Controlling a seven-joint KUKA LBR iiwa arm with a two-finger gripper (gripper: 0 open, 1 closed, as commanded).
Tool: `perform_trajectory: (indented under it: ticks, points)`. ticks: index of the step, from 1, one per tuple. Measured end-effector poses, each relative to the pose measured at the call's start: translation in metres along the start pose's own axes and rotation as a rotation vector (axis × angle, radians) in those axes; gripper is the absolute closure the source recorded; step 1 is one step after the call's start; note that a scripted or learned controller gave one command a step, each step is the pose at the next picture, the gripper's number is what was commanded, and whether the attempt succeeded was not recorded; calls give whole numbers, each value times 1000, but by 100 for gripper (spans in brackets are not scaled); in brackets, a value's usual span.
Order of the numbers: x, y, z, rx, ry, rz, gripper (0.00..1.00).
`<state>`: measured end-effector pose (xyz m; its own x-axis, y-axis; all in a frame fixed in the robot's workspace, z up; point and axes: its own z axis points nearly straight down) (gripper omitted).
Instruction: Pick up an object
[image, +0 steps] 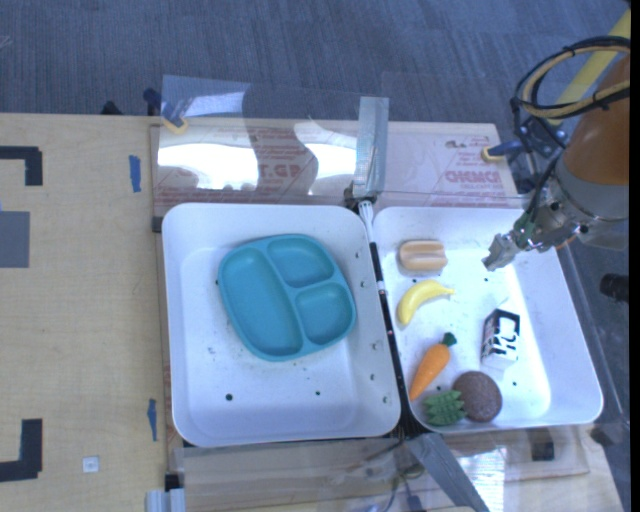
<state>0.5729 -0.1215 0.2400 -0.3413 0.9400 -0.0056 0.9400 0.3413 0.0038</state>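
Banana (424, 299) in right bin (560, 320); gripper (497, 256) hovers above.

The arm (600, 150) is cut off by the right edge of the camera view, so its upper links cannot be followed. The gripper (497, 256) is too small and blurred for its fingers to be judged. The print on the black-and-white carton (500, 335) cannot be read.

Faint red lettering on the clear panel (470, 170) is illegible.
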Motion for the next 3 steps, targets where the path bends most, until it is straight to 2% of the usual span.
perform_trajectory:
  ticks: [1, 2, 3]
  points:
    - [10, -17, -82, -5, 0, 49, 100]
    - [68, 31, -29, 6, 8, -64, 100]
    - [103, 48, -37, -1, 4, -273, 100]
